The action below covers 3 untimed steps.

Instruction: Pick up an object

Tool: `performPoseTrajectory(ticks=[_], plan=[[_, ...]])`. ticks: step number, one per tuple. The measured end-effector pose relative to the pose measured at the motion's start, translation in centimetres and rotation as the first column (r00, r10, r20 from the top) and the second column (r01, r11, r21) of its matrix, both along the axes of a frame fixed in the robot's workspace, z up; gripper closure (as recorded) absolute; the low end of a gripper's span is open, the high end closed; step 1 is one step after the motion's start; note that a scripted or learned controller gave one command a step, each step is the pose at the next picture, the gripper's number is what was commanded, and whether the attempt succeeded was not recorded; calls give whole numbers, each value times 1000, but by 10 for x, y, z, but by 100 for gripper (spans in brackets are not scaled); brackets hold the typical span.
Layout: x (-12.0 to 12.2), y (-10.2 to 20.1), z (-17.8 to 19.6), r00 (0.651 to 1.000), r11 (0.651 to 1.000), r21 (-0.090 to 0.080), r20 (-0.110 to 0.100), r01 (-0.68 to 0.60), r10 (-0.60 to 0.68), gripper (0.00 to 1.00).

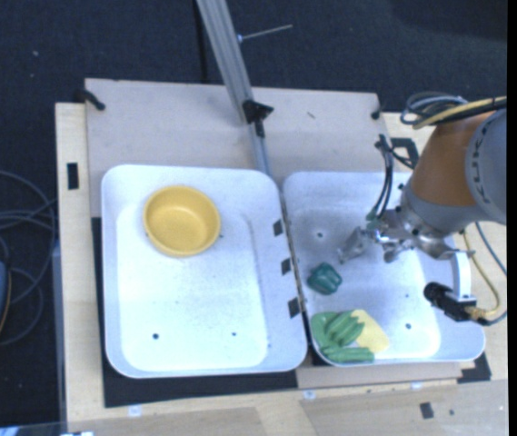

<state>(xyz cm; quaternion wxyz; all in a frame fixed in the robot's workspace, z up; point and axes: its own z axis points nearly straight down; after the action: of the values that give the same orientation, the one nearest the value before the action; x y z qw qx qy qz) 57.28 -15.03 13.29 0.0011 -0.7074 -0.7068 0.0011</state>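
Wooden bench [176, 125] with two white bins. Gripper [360, 243] low in right bin [422, 334], grip state impossible to tell, nothing visibly held, likely aiming at green pepper [323, 279] just beside. Yellow bowl [182, 221] in left bin [194, 334].

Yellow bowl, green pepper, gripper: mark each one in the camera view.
yellow bowl [182, 221], camera view, on its inner floor.
green pepper [324, 279], camera view, on the middle of its body.
gripper [352, 247], camera view, midway between its fingertips.

Gripper [360, 243] fingers too small to tell, perhaps blurred; arm [458, 171] cut off rightward
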Motion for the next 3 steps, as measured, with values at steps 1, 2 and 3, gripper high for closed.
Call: performPoseTrajectory(ticks=[1, 2, 3], plan=[[0, 0, -33, 1000, 1000, 0, 2, 0, 0, 0], [1, -1, -21, 1000, 1000, 0, 5, 1, -1, 100], [6, -1, 41, 1000, 1000, -1, 9, -1, 1, 100]])
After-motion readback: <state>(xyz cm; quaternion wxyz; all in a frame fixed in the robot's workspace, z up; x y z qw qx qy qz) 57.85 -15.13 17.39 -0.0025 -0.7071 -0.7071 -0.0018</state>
